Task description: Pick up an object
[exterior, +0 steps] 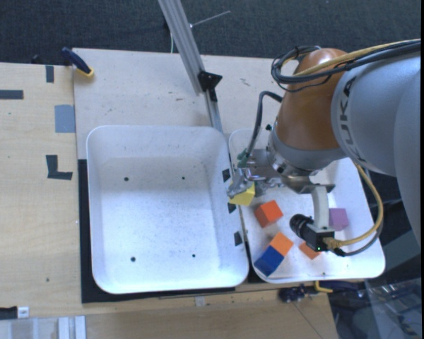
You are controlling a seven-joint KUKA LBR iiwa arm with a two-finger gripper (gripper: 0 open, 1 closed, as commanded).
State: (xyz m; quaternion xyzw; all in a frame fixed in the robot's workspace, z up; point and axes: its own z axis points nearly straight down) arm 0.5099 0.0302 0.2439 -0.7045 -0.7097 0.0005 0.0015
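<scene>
Gripper [242, 182] pinches small yellow block [243, 195] (bright, boxy) over right bin [367, 260].

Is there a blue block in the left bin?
No. The blue block lies in the right bin, beside an orange block; it is not in the left bin.

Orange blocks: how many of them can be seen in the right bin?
3. One orange block lies near the bin's middle, one touches the blue block, and one is partly hidden under the arm. More may be hidden.
</scene>
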